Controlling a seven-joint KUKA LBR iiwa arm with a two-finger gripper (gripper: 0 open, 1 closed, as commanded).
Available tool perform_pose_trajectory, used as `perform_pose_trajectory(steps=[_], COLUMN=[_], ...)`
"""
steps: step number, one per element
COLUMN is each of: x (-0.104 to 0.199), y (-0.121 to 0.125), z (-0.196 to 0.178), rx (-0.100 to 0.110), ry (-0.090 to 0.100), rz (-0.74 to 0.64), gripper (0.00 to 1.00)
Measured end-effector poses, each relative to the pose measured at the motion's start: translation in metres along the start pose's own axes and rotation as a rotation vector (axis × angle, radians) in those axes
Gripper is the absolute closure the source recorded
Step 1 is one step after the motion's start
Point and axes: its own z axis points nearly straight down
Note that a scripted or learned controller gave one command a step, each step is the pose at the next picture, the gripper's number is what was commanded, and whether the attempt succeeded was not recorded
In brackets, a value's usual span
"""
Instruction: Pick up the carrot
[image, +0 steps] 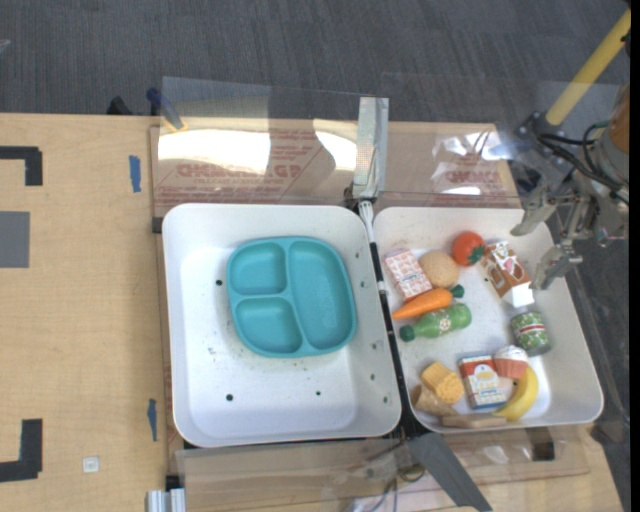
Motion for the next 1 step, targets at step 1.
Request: perform_pose_trajectory(steps=[1], x=[0.0111], y=[0.0634], z=[0.1523], rx=[-0.003], ry=[0.007], rz=[0.132], gripper=[0.0])
